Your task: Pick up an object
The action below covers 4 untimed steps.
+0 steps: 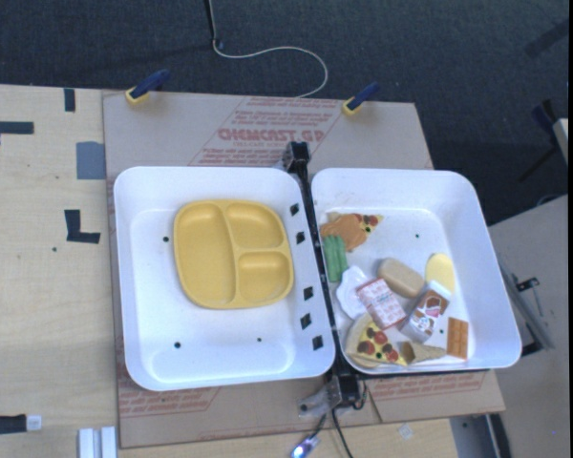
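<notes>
The right bin (458,198) holds several toy food items. A pizza slice (350,227) lies near its left wall, with a green piece (335,257) just below it. A tan bread roll (401,277) and a yellow piece (441,273) sit in the middle. A pink-and-white packet (380,301), a small carton (426,315), an orange cracker (456,337) and a second pizza slice (377,342) lie toward the front. The left bin (143,256) holds a yellow divided plate (233,253).
Both bins rest on a cardboard sheet (267,132) held by two blue-and-yellow clamps (146,85). A white cable (267,53) loops at the back over dark carpet. A black divider strip (308,256) runs between the bins.
</notes>
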Each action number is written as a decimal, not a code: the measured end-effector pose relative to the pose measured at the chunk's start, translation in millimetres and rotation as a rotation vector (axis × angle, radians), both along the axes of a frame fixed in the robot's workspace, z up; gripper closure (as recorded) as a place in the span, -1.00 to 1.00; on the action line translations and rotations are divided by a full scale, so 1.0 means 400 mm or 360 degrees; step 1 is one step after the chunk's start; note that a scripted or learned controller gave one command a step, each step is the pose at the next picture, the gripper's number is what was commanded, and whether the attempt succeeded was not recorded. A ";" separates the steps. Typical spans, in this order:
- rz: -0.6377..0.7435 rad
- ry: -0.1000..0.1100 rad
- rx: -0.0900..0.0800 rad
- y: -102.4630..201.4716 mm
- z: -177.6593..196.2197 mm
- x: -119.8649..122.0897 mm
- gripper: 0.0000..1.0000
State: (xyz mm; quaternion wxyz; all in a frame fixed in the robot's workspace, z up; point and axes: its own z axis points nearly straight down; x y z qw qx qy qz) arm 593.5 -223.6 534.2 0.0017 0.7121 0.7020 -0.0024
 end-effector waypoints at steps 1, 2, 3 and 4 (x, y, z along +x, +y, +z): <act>0.0019 0.0028 0.0018 0.000 -0.449 -0.116 1.00; 0.0028 -0.0031 -0.0004 0.001 0.028 -0.021 1.00; 0.0019 0.0024 0.0017 0.001 -0.353 -0.107 1.00; 0.0029 -0.0028 -0.0003 0.005 0.025 -0.003 1.00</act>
